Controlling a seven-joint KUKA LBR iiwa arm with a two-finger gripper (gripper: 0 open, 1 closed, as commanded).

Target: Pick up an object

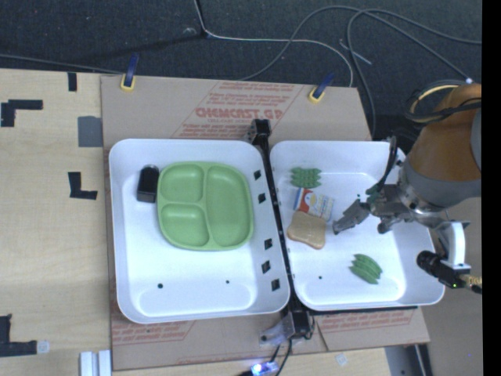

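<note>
Tool [362,218] over the R bin [344,294], fingers spread, nothing between them. Closest item is the toast slice [306,230], just L of the tips, not touching. Small carton [314,203] touches the toast's upper edge; green ridged piece [306,178] above that. Green pod [366,268] lies below the tool, apart. L bin [133,288]: green divided plate [207,205], black block [148,184] just beside its L edge.
</note>
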